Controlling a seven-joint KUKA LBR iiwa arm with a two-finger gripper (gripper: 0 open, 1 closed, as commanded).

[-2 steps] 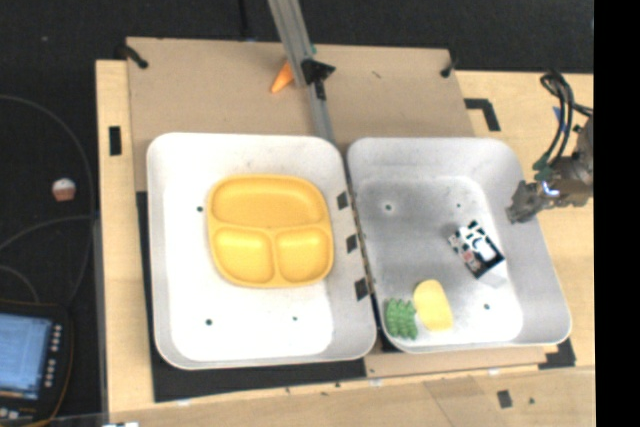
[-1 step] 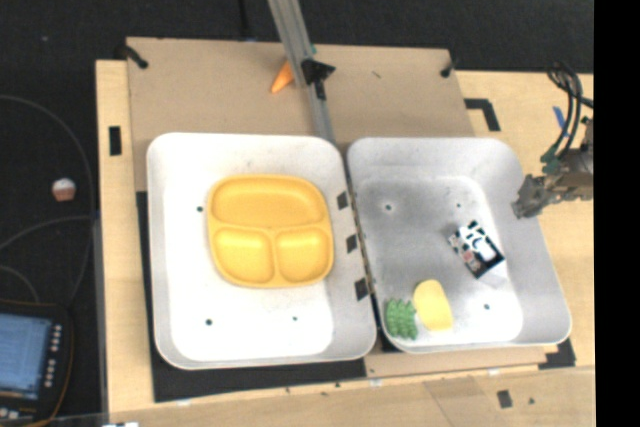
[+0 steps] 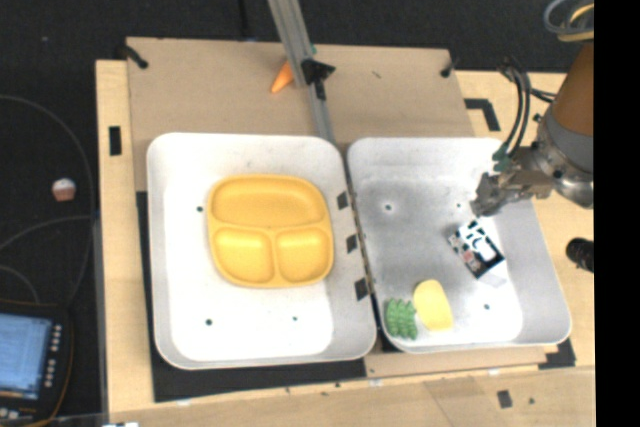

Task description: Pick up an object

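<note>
2 white bins are seen side by side. The left bin (image 3: pixel 180 245) holds a yellow divided plate (image 3: pixel 270 229). In the right bin (image 3: pixel 400 175), 3 things lie: a black-and-white box (image 3: pixel 477 248) at about 3 o'clock from the bin's middle, and a yellow block (image 3: pixel 433 305) just beside a green toy (image 3: pixel 401 317) toward 6 o'clock. The gripper (image 3: pixel 487 198) is poised over the right bin, near the box at its 12 o'clock. Whether the fingers are apart or together cannot be told. Nothing is seen lifted, so the pick is judged not yet made: descent, closing and lifting are left.
</note>
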